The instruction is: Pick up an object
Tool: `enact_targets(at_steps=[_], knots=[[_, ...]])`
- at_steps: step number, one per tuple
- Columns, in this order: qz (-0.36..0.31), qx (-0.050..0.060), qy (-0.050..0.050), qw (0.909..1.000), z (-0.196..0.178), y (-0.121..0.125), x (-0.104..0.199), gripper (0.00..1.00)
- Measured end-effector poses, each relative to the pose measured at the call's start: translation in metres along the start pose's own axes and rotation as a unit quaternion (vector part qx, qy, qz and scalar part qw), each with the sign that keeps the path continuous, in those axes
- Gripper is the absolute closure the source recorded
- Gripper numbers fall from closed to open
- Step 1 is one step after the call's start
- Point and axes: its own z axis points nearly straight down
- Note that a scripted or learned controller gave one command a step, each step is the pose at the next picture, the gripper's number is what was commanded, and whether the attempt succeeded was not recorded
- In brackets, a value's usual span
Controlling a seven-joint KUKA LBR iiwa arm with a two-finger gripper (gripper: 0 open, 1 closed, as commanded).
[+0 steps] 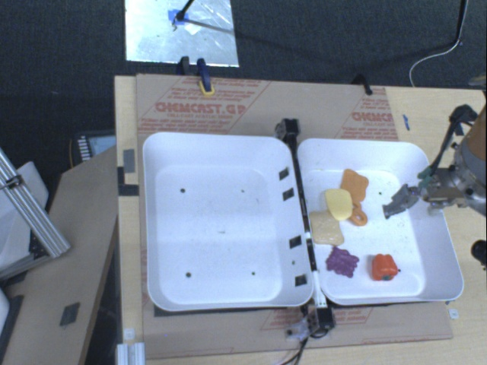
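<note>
The right bin (426, 226) holds several small toy foods. An orange piece (354, 182) lies at the top, with a yellow piece (339, 203) overlapping it and an orange ring (358, 218) just below. A pale beige slab (326, 229) sits next to the divider. A purple grape bunch (342, 261) and a red-orange pepper (384, 267) lie near the front. My gripper (397, 201) reaches in from the right, over the bin's floor, a little right of the orange ring. Nothing shows between its dark fingers.
The left bin (221, 219) stands beside the right one, joined by black clips (290, 195) along the divider. Both rest on a cardboard sheet (228, 101). A silver foil sheet (181, 20) lies at the back. A metal frame (30, 211) stands at the left.
</note>
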Motion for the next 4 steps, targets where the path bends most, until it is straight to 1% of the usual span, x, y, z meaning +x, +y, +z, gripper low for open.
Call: enact_targets(at_steps=[1, 2, 4], knots=[[-0.006, -0.009, 0.001, 0.9999, -0.143, 0.0, 0.089, 0.0], [-0.002, -0.003, 0.0, 1.0, -0.146, 0.0, 0.084, 1.0], [-0.004, -0.002, 0.002, 1.0, -0.214, -0.001, 0.216, 1.0]])
